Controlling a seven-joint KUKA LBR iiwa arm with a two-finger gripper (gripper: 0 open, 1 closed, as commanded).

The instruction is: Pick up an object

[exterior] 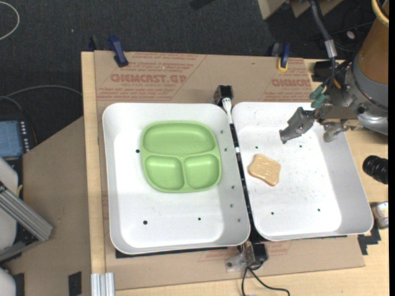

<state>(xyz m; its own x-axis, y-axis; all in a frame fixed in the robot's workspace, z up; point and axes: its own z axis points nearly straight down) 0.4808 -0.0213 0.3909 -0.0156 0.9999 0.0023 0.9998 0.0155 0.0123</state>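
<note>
From my seat the right bin (345, 184) sits under the gripper (295, 128); can't tell its state from here; the toast (264, 169) lies flat just down-left of it, nothing grabbed yet, I reckon.

Two bins sit side by side on the bench, the left bin (117, 184) and the right bin (345, 196) touching along their inner rims. A divided tray (181, 155) lies in the left bin, nearer its back edge than its front, while a flat piece of toast (265, 169) lies in the right bin close to its left rim (about midway between front and back). The gripper (308, 127) hangs over the right bin's back half, behind and to the right of the toast, apart from it.
</note>
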